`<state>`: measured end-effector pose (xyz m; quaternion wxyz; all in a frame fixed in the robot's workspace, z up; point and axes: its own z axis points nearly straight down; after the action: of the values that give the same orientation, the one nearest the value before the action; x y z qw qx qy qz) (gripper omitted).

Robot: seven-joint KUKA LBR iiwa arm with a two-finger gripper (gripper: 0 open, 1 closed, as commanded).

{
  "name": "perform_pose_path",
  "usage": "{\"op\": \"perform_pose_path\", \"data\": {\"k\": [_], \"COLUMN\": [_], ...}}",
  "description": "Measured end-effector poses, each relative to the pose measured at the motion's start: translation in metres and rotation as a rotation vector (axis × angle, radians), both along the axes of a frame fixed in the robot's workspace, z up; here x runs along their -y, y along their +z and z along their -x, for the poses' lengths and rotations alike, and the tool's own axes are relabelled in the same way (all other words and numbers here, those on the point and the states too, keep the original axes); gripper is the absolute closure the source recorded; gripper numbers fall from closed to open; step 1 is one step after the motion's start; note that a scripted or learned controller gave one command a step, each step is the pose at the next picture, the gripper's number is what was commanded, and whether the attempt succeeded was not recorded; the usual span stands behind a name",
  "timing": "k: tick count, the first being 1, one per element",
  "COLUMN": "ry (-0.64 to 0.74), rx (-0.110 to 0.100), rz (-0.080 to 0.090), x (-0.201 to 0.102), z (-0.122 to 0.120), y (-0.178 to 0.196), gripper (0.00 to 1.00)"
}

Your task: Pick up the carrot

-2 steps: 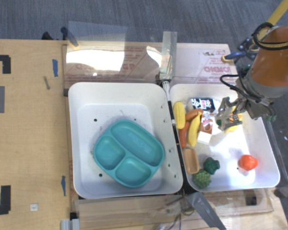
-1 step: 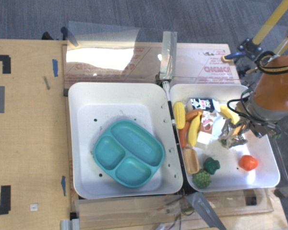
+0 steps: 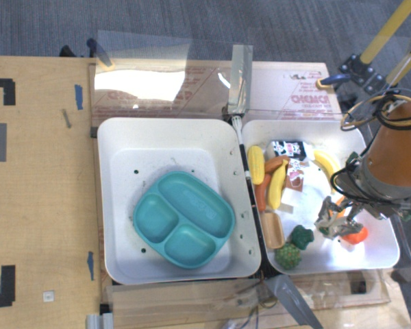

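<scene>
Robot gripper [image 3: 337, 223], grip state unclear, hovers in the right bin [image 3: 380, 256] touching an orange carrot [image 3: 355, 236]; it should center over the carrot before closing.

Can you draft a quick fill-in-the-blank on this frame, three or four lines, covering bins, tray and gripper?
1. The teal three-compartment plastic tray lies in the ____ shallow white bin.
2. The gripper hovers over the ____ shallow white bin.
3. Two green toy broccoli pieces lie near that bin's ____ edge.
4. The yellow toy banana lies beside a yellow toy ____.

Missing words: left; right; front; corn cob
</scene>
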<state>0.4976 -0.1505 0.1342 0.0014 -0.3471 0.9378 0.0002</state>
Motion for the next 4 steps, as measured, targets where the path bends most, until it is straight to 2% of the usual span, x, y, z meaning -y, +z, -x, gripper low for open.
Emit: {"op": "perform_pose_path", "data": {"k": [1, 2, 3, 4], "ry": [0.234, 0.232, 0.231, 0.330], "rx": [0.001, 0.004, 0.009, 0.009], "rz": [0.002, 0.004, 0.005, 0.005], "x": [-0.014, -0.012, -0.013, 0.009], "z": [-0.001, -0.002, -0.004, 0.006], "y": [-0.047, -0.047, -0.035, 0.047], "gripper": [1.00, 0.00, 1.00, 1.00]}}
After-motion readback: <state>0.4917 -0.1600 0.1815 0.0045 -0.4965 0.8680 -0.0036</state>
